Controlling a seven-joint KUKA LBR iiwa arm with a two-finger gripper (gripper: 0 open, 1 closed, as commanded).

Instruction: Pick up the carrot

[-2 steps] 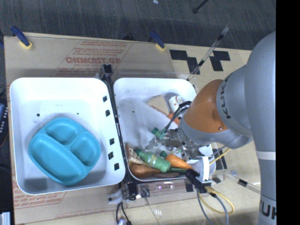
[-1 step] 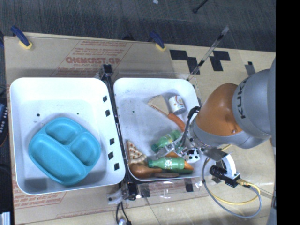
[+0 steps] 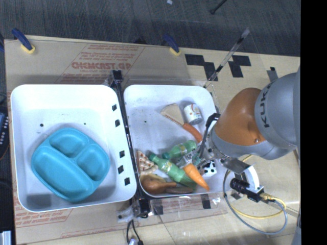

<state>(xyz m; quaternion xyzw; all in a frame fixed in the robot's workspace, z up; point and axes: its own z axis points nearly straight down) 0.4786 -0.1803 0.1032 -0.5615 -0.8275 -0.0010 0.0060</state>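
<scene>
Gripper [image 3: 203, 156] hidden under the wrist, grip state cannot be told; arm [image 3: 255, 121] is reached over right bin [image 3: 153, 98], carrot [image 3: 196, 176] lying at its front edge

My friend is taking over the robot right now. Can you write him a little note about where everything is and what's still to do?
Gripper: low over the right bin, among the toys; I cannot tell what its fingers are doing.
Carrot: lying near the right bin's front edge, beside a green bottle, not lifted. A second orange piece lies further back, by a small can.
Left bin: holds a blue divided plate.
Done: arm has reached the pile.
Left: grip the carrot and lift it out.
</scene>
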